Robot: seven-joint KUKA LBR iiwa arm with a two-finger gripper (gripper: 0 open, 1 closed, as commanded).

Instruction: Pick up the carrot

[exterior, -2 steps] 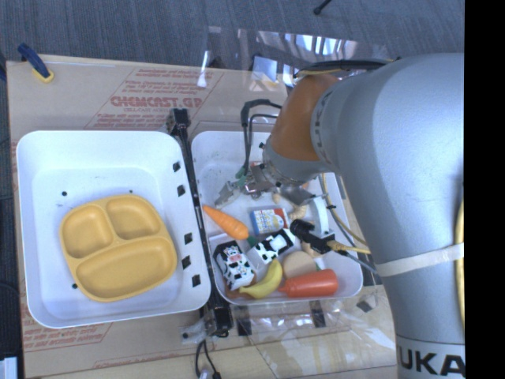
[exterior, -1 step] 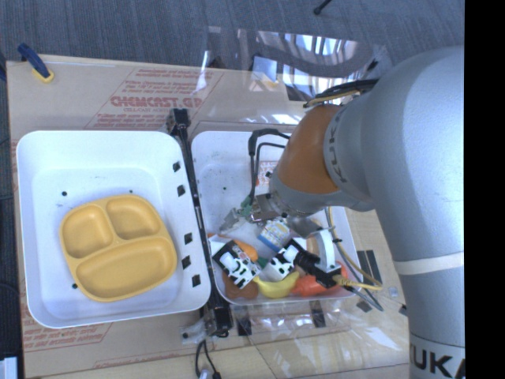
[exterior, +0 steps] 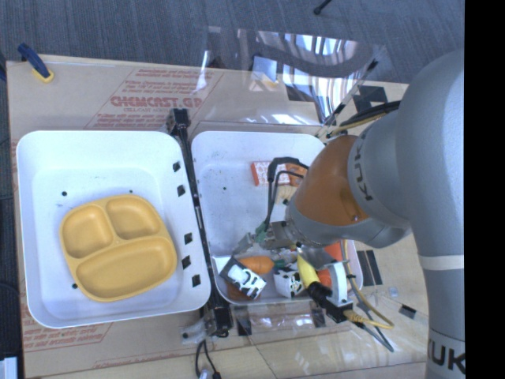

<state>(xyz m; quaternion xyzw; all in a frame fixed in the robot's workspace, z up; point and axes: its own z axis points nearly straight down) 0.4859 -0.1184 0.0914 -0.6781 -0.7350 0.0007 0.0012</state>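
Camera view, end effector [exterior: 272, 239] above carrot [exterior: 254, 264]

Desk [exterior: 118, 93] is covered with tan protective paper printed in red lettering. Two shallow white bins sit directly on it, side by side and touching along a black clipped seam: left bin [exterior: 47, 164] and right bin [exterior: 229, 164]. A small blue-and-yellow item [exterior: 35, 61] lies at the desk's far left corner.

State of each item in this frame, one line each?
carrot: lying in the right bin, near its front edge, not lifted
gripper: low over the right bin, just above the carrot
yellow divided plate: flat in the left bin
right bin: holds several small objects
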